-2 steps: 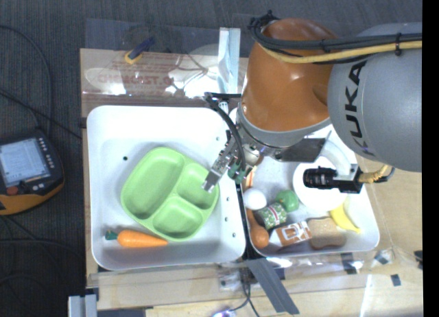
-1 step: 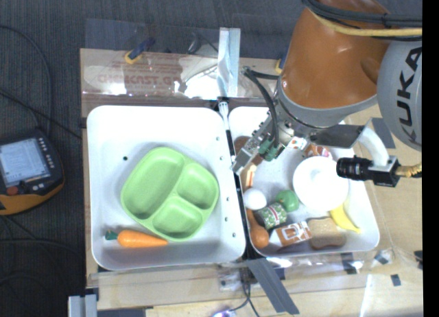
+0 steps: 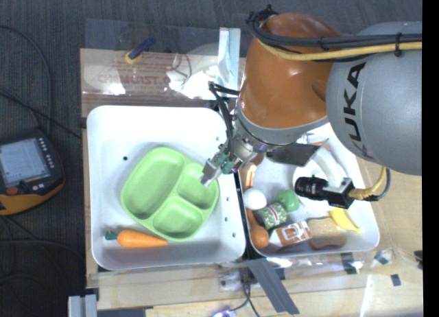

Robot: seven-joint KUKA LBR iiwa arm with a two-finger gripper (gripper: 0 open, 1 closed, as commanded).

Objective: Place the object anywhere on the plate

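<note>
A light green divided plate (image 3: 147,182) lies in the middle of the left bin (image 3: 110,130). An orange carrot (image 3: 140,239) with a green stub rests on the bin floor just in front of the plate's near-left rim. My gripper (image 3: 214,169) hangs over the plate's right rim, close to the wall between the two bins. I see nothing clearly held at its tip. The arm's orange band and grey body hide much of the right bin's back half.
The right bin (image 3: 370,237) holds several items: a white egg (image 3: 255,200), a green bottle (image 3: 278,211), a brown-orange packet (image 3: 295,232), a brown loaf (image 3: 328,239) and a yellow piece (image 3: 345,219). Crumpled plastic (image 3: 199,79) lies behind the left bin.
</note>
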